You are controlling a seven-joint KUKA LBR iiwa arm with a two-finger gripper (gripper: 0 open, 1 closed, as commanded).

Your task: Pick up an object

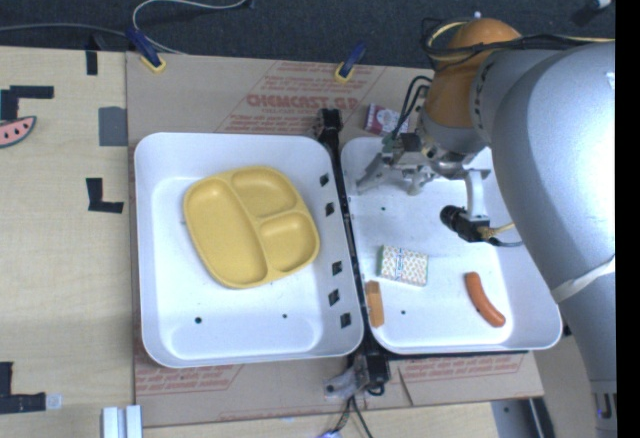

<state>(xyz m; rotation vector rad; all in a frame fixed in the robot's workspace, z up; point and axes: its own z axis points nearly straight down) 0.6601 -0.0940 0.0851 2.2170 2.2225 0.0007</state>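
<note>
The grey arm (560, 156) takes up the right side of the view, its orange band (462, 76) sitting above the wrist. It reaches down over the far end of the right bin (520, 331). The desk (60, 256) carries both white bins on a sheet of cardboard (270, 101). The left bin (160, 326) holds a yellow divided plate (250, 224), lying flat near its middle and turned at a slant.

The claw (400, 171) hangs at the far left part of the right bin, close to the wall shared by the two bins. Its metal parts are small and muddled from this height, so I cannot tell how it stands; nothing shows clearly gripped there.

In the right bin, a small patterned packet (404, 266) lies near the middle, apart from the claw. An orange sausage-shaped piece (485, 299) lies toward the near right corner. A smaller orange-brown piece (375, 304) lies against the near left wall, just beside the packet.
</note>
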